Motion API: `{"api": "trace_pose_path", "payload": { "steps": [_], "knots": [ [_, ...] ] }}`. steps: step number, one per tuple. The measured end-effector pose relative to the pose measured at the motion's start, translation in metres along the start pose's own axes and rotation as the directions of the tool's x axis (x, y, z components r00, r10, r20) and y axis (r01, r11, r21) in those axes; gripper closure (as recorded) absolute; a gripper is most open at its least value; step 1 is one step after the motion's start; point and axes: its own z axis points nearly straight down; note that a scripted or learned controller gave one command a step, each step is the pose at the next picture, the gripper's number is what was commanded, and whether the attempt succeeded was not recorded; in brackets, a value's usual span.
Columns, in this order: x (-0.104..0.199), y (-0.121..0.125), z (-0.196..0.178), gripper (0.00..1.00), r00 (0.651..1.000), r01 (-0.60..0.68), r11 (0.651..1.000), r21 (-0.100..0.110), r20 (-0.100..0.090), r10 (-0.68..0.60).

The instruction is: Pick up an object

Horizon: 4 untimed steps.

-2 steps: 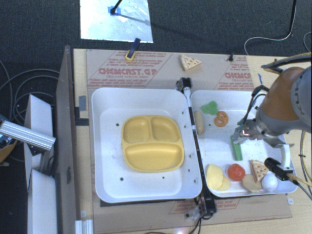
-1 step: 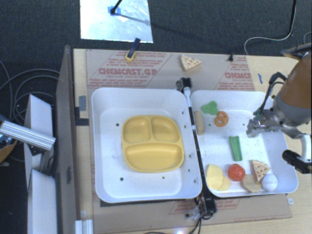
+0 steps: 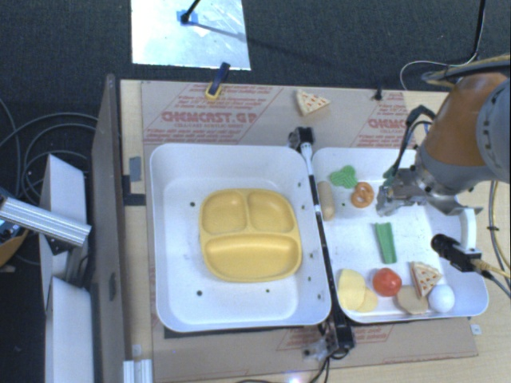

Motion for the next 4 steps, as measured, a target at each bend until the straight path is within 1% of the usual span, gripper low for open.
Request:
{"api": "trace_pose_path", "payload": {
  "steps": [1,2,3,4],
  "knots": [
    [-0.003,-0.001,0.0,0.0,1.0,-0.006,1.0,0.002,0.001,0.006],
    [-0.032,0.004,0.084,0.0,1.0,-0.01,1.0,0.004,0.002,0.01],
    [-0.03,0.005,0.07,1.0,1.0,-0.006,1.0,0.001,0.001,0.006],
    [0.098,0.067,-0.026,1.0,1.0,0.007,1.0,-0.011,-0.002,-0.007]
  ]
}}
